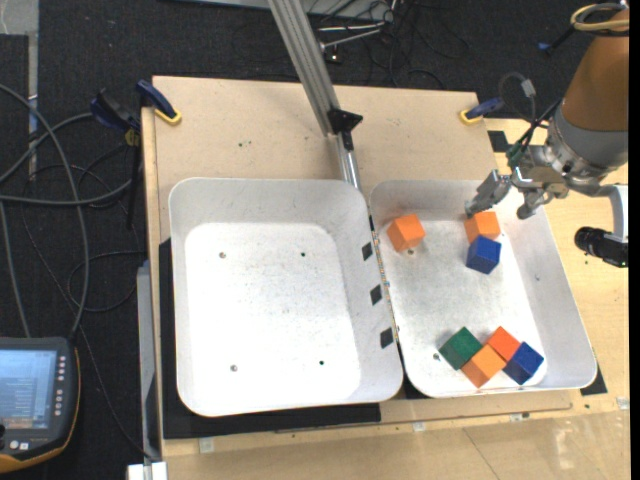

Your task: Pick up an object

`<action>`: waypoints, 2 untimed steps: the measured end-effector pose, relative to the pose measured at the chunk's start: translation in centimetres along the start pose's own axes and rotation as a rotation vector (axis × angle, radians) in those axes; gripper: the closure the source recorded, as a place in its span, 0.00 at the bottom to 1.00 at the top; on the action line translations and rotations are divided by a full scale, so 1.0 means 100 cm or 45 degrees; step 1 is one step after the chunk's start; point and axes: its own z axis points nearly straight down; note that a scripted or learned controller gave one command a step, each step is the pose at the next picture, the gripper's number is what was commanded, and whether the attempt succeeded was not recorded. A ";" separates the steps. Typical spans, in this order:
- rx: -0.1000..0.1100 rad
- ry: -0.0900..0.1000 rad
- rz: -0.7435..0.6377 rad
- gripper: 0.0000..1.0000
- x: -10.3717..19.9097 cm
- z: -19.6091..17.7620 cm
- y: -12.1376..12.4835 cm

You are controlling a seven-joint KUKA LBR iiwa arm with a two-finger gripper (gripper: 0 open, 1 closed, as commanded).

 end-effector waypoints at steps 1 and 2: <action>-0.006 -0.002 -0.001 0.00 0.000 -0.003 0.001; -0.001 -0.002 0.003 0.00 -0.003 0.042 0.005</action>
